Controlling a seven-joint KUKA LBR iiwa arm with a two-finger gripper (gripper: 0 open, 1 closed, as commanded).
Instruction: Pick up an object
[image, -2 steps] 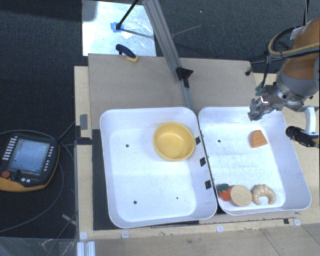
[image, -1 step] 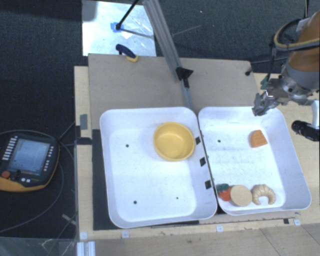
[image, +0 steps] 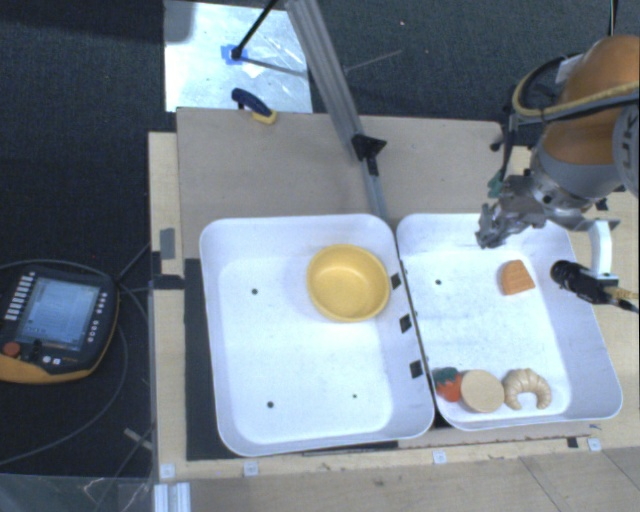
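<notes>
One orange wedge (image: 516, 278) near gripper (image: 491, 236), apart, lower right.

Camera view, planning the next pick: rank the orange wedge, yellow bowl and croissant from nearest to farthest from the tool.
From the tool, at the right bin's far edge:
1. Orange wedge, just below it in the right bin.
2. Yellow bowl, in the left bin's far right part.
3. Croissant, at the right bin's near edge.
</notes>
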